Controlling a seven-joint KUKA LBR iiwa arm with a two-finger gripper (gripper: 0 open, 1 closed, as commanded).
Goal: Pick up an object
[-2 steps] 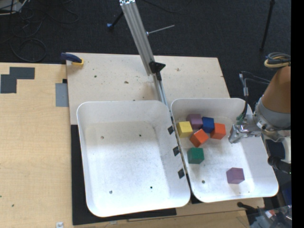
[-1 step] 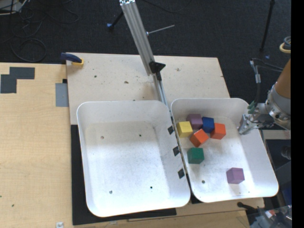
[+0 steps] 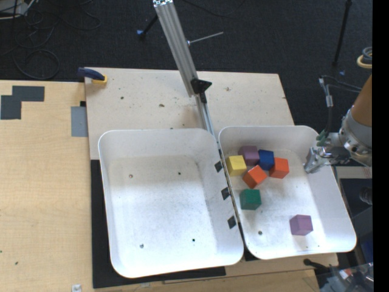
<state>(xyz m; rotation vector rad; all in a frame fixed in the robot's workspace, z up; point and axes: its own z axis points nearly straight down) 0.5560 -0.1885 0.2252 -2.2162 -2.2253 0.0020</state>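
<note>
orange cube (image 3: 279,167) beside jaws (image 3: 313,160)

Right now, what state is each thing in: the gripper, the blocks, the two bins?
gripper: over the right bin's right rim, nothing seen held
yellow block: resting in the cluster, right bin
mauve block: resting in the cluster
blue block: resting in the cluster
red block: resting in the cluster
orange block: turned at an angle
green block: resting just below the cluster
purple block: resting apart
right bin: holds all seven blocks
left bin: flat on the bench
</note>
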